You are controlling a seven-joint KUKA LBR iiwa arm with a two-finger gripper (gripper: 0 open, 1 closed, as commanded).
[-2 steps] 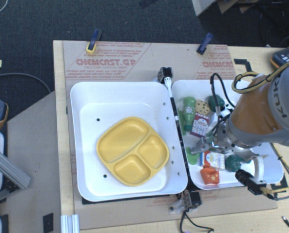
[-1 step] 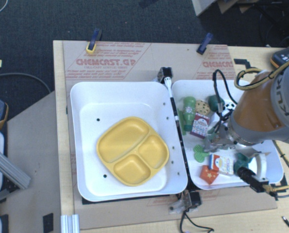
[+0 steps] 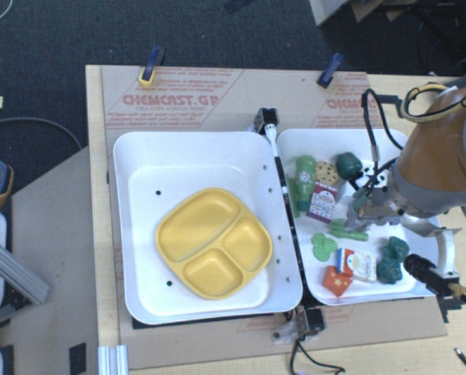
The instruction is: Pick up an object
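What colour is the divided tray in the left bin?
Yellow divided tray; clearest in the camera view.

The bench bears two white bins side by side.

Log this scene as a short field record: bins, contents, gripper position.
left bin: holds a yellow divided plate
right bin: holds small toys, among them a green bottle, a red and white carton and a dark green toy
gripper: low over the right bin's middle, among the toys
grasp: cannot tell
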